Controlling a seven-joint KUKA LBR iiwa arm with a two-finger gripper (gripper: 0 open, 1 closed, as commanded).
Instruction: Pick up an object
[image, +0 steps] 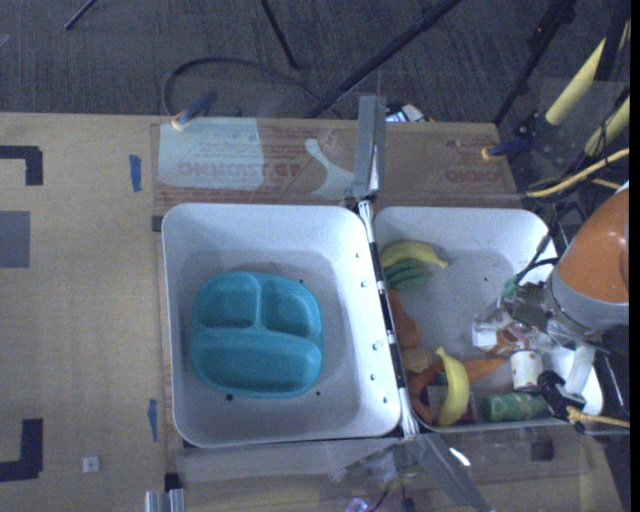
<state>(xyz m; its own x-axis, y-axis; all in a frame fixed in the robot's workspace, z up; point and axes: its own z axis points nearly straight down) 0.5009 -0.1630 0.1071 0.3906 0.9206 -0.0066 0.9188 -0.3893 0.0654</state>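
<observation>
**Arm sitting over the right bin, toys piled along the bottom**

Starting at the bottom of the frame: the right bin (455, 225) is holding a jumble of toy food along its lower edge. A yellow banana (455, 388) is lying upright-ish near the bottom left of that bin, with some red and orange bits (425, 385) crowding just beside it on the left. To its right a green piece (512, 405) is lying flat against the bottom wall, and a small white cup-like thing (525, 368) is sitting just above it.

The gripper (515, 325) is hanging over the right side of this bin, right above that clutter, with the orange band (600, 260) bulging in at the frame's right edge. It's all a blur of grey metal and wires down there, so I honestly can't tell if it's clenched, released, or has anything at all.

Further up, a second banana (415, 253) is resting on something green (405, 275) near the bin's upper left, well apart from the gripper.

Over in the left bin (200, 225), a teal tray (257, 333) with three compartments is lying flat in the middle.

Past both bins, a cardboard sheet (470, 165) is lying along the top.
</observation>
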